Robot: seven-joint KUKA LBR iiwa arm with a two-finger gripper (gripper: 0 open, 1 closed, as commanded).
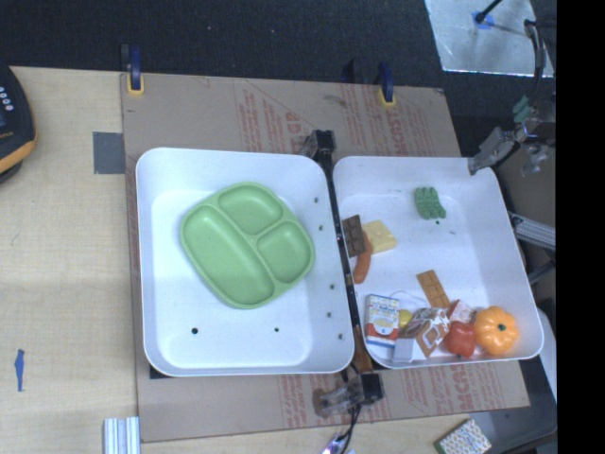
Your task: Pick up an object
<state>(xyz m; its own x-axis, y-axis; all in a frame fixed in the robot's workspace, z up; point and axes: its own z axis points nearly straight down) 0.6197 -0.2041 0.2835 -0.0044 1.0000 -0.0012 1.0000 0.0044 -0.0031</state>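
At the near edge, a patterned item (463, 435) is cut off by the frame, too little of it showing to name. In the right bin (492, 253), the pickable things crowd the near corner: an orange pumpkin-like toy (496, 329) touches a red piece (460, 340), beside overlapping packets (383, 315) whose print is unreadable. A tan bar (432, 287) lies just behind them. Along the bin's left wall sit a dark brown bar (353, 233) and a yellow block (380, 237). A small green object (429, 203) lies alone farther back. The left bin (161, 339) holds a green divided plate (248, 244). At the far right corner, the gripper (487, 154) hangs by the bin's rim, holding nothing visible; how open it is I cannot tell.
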